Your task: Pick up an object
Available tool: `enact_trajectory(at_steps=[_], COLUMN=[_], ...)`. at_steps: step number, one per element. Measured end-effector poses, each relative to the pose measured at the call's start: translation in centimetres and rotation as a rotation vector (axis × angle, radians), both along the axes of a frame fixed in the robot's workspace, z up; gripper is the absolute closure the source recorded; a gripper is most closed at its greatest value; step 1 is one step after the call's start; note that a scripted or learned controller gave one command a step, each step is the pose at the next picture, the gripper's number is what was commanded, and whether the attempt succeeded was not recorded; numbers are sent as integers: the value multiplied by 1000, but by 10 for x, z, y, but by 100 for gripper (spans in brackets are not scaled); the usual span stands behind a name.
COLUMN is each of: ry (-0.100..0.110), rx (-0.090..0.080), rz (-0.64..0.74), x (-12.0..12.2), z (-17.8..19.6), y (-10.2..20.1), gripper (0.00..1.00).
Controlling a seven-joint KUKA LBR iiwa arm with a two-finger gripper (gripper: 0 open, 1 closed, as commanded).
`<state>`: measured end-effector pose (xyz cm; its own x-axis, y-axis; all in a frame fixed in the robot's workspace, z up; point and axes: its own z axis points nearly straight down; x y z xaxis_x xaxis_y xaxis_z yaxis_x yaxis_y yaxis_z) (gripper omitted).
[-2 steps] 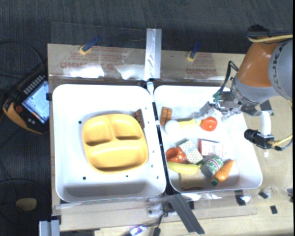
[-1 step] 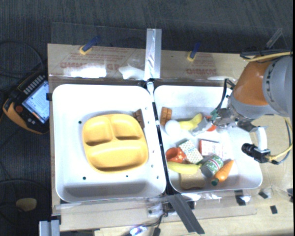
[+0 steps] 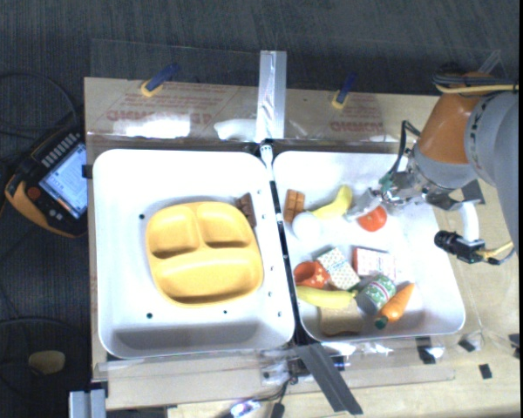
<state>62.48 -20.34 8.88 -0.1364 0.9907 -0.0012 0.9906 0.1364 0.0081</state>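
Bananas [image 3: 331, 205] two, carrot [image 3: 396, 303] one, tray [image 3: 204, 252] one, cartons [image 3: 370, 260] maybe two.

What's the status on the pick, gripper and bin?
Gripper low in right bin, finger state unclear. Red tomato-like piece directly beside it, not seen held. Yellow banana close on the other side, crowding.

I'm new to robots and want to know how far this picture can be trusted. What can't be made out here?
- Camera view: the gripper is small and blurred over the right bin; its contact with the red object is unclear.
- The brown item is partly hidden behind the yellow tray.
- The arm is cut off at the right edge.
- Labels on the small box are too small to read.
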Motion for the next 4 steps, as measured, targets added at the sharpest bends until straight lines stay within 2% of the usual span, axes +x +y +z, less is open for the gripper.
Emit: enact_trajectory(at_steps=[1,2,3,4], ry=[-4,-1,9,9], rx=[-1,-8,-2,-2], rz=[1,280,-45,-46], x=[1,47,44,44], z=[10,1,102,102], y=[0,4,59,58], gripper=[100,100,100,0])
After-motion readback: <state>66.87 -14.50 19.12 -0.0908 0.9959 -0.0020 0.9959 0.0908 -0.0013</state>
